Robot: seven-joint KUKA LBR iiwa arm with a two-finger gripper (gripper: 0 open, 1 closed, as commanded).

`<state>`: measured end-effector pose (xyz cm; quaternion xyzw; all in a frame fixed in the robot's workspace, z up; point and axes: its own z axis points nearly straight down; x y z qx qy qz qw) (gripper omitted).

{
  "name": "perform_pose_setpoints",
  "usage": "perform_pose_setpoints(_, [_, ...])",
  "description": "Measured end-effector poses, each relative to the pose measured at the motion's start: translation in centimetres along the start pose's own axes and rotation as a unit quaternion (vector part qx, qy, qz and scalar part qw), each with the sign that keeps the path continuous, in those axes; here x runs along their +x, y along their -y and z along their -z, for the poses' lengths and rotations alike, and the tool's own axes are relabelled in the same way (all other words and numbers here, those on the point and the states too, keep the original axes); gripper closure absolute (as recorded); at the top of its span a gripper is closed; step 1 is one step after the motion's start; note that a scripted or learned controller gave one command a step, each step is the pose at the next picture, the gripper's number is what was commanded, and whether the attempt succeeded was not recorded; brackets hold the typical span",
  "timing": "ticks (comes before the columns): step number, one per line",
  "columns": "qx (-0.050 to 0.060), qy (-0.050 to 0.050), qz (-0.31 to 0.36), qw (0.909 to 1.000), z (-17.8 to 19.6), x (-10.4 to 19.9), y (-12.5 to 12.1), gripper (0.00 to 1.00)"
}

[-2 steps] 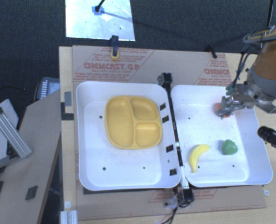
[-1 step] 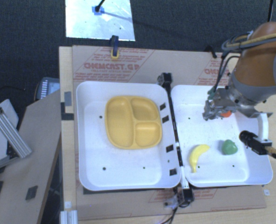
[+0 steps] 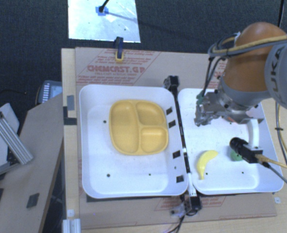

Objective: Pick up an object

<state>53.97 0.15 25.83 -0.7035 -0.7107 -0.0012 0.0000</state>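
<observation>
A yellow toy banana [image 3: 206, 162] lies in the right bin [image 3: 221, 183], near its front left corner. A small green object [image 3: 235, 155] sits to the banana's right, partly hidden behind a black cable fitting [image 3: 244, 148]. My gripper [image 3: 202, 116] hangs over the upper left part of the right bin, up and slightly left of the banana, with nothing seen in it. The arm's orange band [image 3: 250, 52] rises above it.
The left bin [image 3: 95, 174] holds a yellow divided plate [image 3: 137, 127] at its middle. A black divider strip [image 3: 178, 130] runs between the two bins. A yellow cable [image 3: 279, 164] trails from the black fitting across the right bin's right side.
</observation>
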Motion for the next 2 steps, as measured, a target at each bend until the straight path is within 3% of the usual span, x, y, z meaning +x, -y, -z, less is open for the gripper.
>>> perform_pose_setpoints(2, [0.001, 0.000, 0.000, 1.0000, -0.6, 9.6, 2.2, 1.00])
